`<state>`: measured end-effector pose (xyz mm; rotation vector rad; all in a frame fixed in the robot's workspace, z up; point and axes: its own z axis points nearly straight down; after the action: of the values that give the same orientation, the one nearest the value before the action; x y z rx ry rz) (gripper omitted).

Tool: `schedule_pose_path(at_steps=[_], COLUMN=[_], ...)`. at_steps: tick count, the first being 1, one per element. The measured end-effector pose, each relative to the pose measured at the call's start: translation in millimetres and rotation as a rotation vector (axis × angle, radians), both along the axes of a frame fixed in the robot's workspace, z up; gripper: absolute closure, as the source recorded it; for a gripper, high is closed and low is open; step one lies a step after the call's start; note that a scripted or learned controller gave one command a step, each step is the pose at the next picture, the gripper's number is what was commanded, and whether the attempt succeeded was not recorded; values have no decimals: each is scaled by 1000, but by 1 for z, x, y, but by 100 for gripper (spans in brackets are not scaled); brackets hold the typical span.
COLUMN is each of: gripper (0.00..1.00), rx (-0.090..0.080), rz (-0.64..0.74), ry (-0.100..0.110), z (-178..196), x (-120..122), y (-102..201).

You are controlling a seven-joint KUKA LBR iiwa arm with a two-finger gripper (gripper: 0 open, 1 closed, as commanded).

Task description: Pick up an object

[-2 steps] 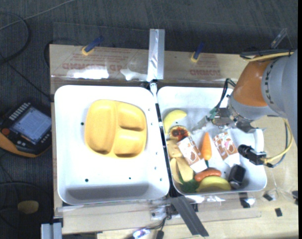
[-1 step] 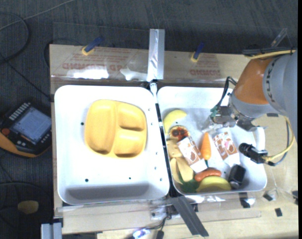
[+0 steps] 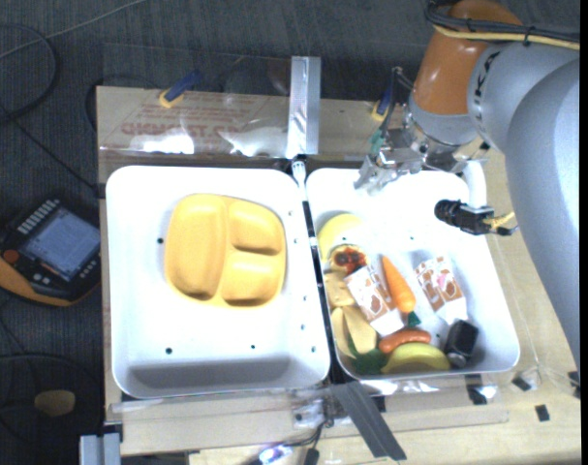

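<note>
Gripper point(image 3: 383, 170) is seen at the back edge of the right bin point(image 3: 497, 289), with nothing between its fingers; whether they are parted or closed cannot be told. Toy food is heaped at the bin's front: an orange carrot point(image 3: 399, 285), small printed cartons point(image 3: 439, 283), a yellow banana point(image 3: 417, 358). A grasp could be spoiled by crowding, since touching pieces may be nudged aside. A yellow divided tray point(image 3: 225, 248) is seen in the left bin point(image 3: 129, 289).

Arm point(image 3: 526, 95) reaches in, end effector point(image 3: 379, 174) pointing down-left
</note>
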<state>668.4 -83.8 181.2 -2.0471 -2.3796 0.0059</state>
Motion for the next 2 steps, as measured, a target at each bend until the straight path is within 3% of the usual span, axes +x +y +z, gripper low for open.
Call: schedule_pose_path(at_steps=[1,2], gripper=[0,0], rx=[-1,-3], rz=[0,40], ry=[1,1], z=[0,4], x=[0,0], y=[0,-7])
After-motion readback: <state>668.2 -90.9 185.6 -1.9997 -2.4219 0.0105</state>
